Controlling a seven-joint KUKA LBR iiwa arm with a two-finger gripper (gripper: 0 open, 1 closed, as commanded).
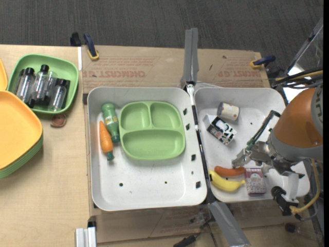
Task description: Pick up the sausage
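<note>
Red sausage (229, 171) lies in the lower right bin (241, 94), touching a banana (226, 182). End effector (240, 160) hovers just above it, grip state unclear; lifting remains undone.

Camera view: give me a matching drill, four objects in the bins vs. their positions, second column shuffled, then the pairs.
Objects:
1. sausage
2. carrot
3. green divided plate
4. white cup

Positions:
A. left bin, by its left wall, beside the green bottle
B. right bin, far end, lying on its side
C. right bin, near end, touching the banana, next to the gripper
D. left bin, far half, right of the bottle

Pairs: 1-C, 2-A, 3-D, 4-B
</note>
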